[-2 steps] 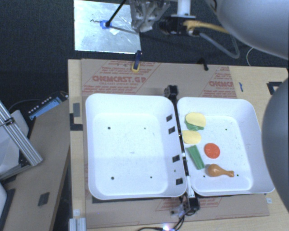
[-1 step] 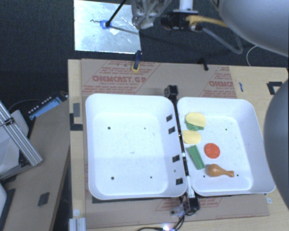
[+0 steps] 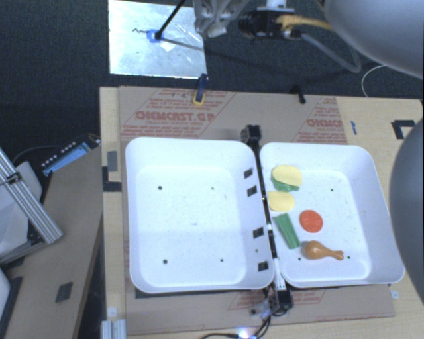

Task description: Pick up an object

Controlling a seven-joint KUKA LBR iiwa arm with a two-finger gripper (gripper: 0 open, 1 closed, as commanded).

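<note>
The right bin (image 3: 361,165) holds several small toy foods near its left wall. A yellow piece (image 3: 287,175) lies on top of a green one (image 3: 283,187). Below them are a pale yellow piece (image 3: 280,202), a green strip (image 3: 287,230), a red-orange disc (image 3: 311,220) and a brown drumstick (image 3: 321,251). My gripper (image 3: 216,18) hangs high at the top edge of the view, beyond the bench and far from both bins, with nothing seen in it. The grey arm crosses the top right corner.
The left bin (image 3: 192,218) sits beside the right one, joined along a black clipped seam (image 3: 258,198). A yellow and blue clamp (image 3: 199,93) stands behind the bins. Cables run across the floor at the top right.
</note>
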